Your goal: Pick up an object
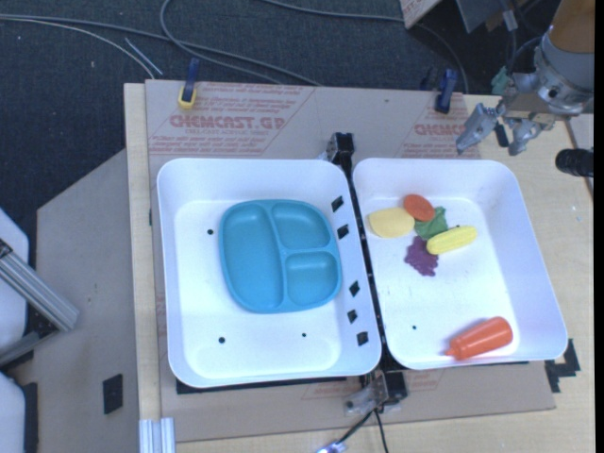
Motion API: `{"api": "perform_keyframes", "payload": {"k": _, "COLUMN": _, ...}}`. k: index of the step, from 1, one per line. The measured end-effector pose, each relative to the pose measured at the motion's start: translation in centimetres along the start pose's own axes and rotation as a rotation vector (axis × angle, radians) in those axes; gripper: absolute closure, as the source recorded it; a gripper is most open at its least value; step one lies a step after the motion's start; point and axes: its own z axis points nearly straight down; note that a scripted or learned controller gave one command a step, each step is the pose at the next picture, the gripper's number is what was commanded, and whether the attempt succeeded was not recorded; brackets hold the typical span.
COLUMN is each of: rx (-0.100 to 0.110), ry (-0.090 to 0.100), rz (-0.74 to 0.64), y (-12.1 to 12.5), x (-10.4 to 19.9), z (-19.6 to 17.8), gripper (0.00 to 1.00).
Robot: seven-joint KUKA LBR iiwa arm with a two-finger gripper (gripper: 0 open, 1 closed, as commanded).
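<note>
The right bin (528, 253) holds a cluster of toy foods: a yellow lemon-like piece (390, 222), an orange piece (419, 206), a green leafy piece (434, 224), a yellow corn cob (451, 241) and a purple grape bunch (421, 257). An orange carrot (480, 338) lies alone near the bin's front right corner. My gripper (498, 132) hovers above the bin's back right edge, beyond the foods. Its fingers are spread apart and open, with nothing between them.
The left bin (189, 328) holds a blue divided plate (280, 254). A black hinge strip runs between the bins. Clamps (189, 92) hold the brown board at the back. Cables lie on the dark floor behind.
</note>
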Motion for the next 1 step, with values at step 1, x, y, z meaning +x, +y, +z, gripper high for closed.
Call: {"api": "perform_keyframes", "payload": {"k": 1, "rx": -0.014, "ry": -0.003, "rz": -0.003, "y": 0.18, "x": 0.06, "z": -0.91, "gripper": 0.0}}
